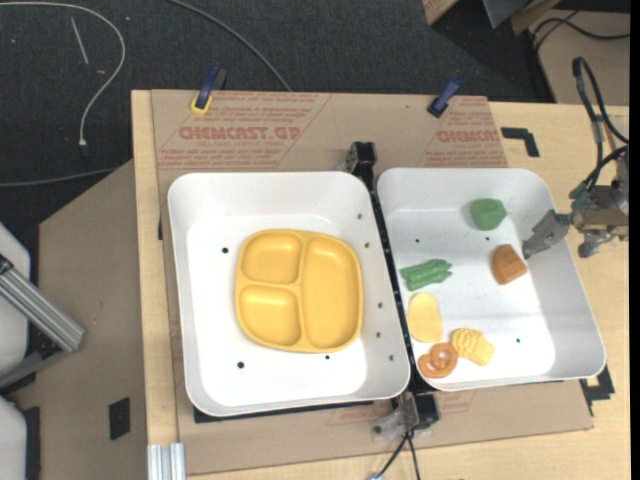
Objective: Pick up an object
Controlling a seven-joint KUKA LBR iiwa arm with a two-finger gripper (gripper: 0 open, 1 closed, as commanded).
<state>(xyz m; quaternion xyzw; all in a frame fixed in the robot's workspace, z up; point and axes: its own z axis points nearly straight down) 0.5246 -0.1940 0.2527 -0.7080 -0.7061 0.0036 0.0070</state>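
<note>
Orange pretzel [437,360] lies frontmost; gripper [536,242] near brown block [508,264].

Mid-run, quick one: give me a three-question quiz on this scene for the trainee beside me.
1. True or false: the yellow divided plate shares a bin with the brown block.
2. Which item lies nearest the tool? A) brown block B) orange ring C) green pepper
3. How many loose items lie in the right bin?

Key: 1 false, the plate lies in the left bin and the block in the right one; 2 A; 3 six.
</note>
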